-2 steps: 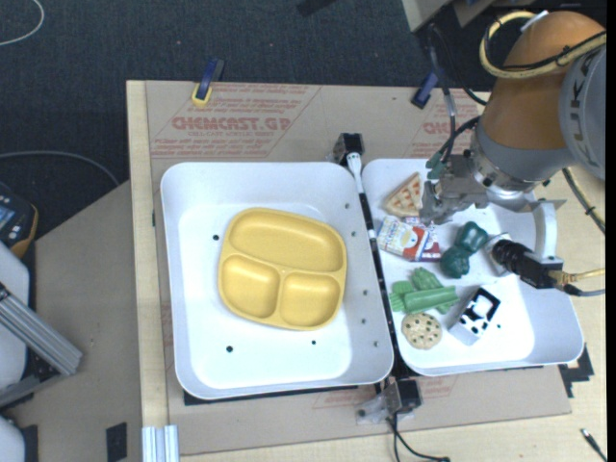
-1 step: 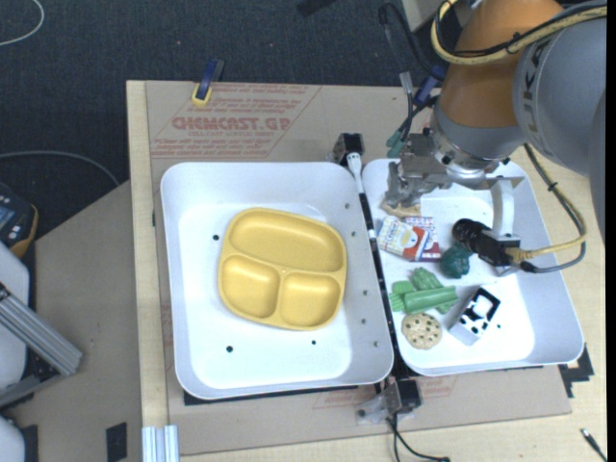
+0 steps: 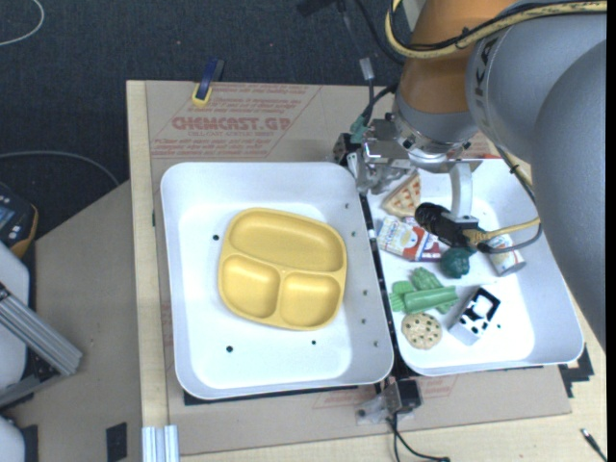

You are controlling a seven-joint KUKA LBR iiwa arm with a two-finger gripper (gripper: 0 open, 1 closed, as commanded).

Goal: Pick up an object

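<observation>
My gripper [image 3: 373,168] hangs low over the far left corner of the right bin [image 3: 541,308], close to the wall between the two bins. Just to its right lies a toy pizza slice [image 3: 402,197], and below that a small white, red and blue carton [image 3: 403,240]. Nearer the front are a green toy vegetable [image 3: 423,293], a round cookie [image 3: 422,330], a black-and-white cube [image 3: 476,316], a teal lump [image 3: 456,261] and a small silver piece [image 3: 503,256]. No object is visibly lifted.
The left bin [image 3: 183,258] holds a yellow divided plate [image 3: 282,268]. The big grey arm covers the right bin's far right side. Cardboard lies under both bins, and a blue-and-yellow clip [image 3: 206,83] sits at its far edge.
</observation>
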